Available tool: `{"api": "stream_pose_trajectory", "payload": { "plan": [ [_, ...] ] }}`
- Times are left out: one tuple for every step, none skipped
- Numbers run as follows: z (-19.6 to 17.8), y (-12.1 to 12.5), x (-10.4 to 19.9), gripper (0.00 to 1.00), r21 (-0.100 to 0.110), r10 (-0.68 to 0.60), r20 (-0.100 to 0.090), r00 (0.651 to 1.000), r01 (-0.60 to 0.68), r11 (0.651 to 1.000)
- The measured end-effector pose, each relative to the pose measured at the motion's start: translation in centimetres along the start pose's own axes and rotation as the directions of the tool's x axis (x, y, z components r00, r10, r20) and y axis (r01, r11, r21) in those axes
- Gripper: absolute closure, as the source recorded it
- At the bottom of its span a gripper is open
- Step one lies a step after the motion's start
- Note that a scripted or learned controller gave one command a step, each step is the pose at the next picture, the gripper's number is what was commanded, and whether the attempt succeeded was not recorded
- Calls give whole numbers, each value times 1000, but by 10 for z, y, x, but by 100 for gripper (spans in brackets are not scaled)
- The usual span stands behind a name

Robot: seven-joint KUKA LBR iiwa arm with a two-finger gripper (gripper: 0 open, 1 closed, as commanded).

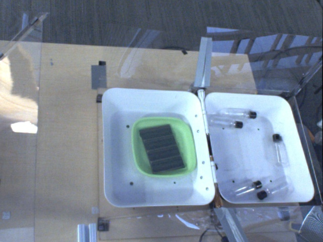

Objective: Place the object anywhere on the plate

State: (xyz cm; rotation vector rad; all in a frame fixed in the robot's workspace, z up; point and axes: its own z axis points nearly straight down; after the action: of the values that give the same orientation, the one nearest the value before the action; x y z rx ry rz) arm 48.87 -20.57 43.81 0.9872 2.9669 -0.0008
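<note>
I find a dark grey ribbed block (161,148) lying flat on the green plate (137,135), which sits in the left bin (113,185). The block rests inside the plate's raised rim, turned slightly askew to the bin walls, with no part that I can see hanging over the edge. If this block is the object in question, I judge the placement to be complete, with nothing left but to confirm it. The right bin (242,155) holds several clear vials with black caps: two close together near the far wall (233,114), one alongside the right wall (278,147), and two or three at the near wall (272,189). All of them lie on their sides, well apart from the plate. Should one of these vials be the intended object instead, I would judge the work not yet begun. The bench (55,150) around the bins carries nothing relevant to the task. From this view I cannot tell the arm's pose, and I cannot tell whether the gripper is apart, together or clamped on anything
</note>
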Motion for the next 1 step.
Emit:
{"api": "stream_pose_trajectory", "payload": {
  "plan": [
    [94,0,1,0,1,44,-4,999,-44,999]
  ]
}}
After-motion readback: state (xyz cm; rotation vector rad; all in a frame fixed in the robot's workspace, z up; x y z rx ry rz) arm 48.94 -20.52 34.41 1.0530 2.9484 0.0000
